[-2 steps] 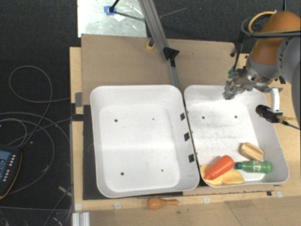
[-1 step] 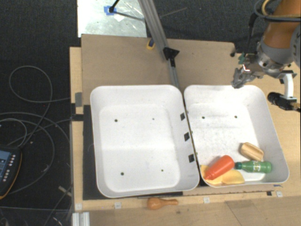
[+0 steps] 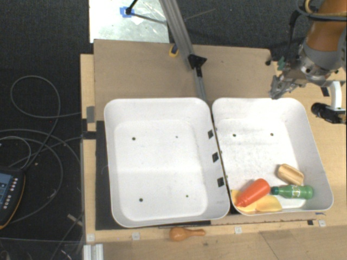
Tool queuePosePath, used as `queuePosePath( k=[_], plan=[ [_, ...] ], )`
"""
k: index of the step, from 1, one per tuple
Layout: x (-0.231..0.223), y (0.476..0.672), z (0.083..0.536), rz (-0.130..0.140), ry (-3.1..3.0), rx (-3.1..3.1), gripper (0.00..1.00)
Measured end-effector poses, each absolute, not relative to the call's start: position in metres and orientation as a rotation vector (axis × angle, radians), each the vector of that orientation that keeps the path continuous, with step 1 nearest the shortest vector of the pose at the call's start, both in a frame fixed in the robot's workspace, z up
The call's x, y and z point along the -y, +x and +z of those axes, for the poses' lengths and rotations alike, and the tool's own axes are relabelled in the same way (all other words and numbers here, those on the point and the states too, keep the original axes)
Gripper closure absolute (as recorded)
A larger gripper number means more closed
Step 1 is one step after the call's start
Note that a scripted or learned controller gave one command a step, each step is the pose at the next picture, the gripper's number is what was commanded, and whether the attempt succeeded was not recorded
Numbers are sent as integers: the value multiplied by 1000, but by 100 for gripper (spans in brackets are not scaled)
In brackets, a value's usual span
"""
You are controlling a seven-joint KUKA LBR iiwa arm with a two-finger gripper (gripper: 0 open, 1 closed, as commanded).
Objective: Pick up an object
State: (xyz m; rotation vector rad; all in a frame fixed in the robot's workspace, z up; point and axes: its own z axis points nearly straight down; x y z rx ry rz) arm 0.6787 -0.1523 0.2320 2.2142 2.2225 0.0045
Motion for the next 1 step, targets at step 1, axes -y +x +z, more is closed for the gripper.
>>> queuePosePath(
  k=[1],
  plan=[
    [102,676,242,5,2209,-2232,100]
  ],
)
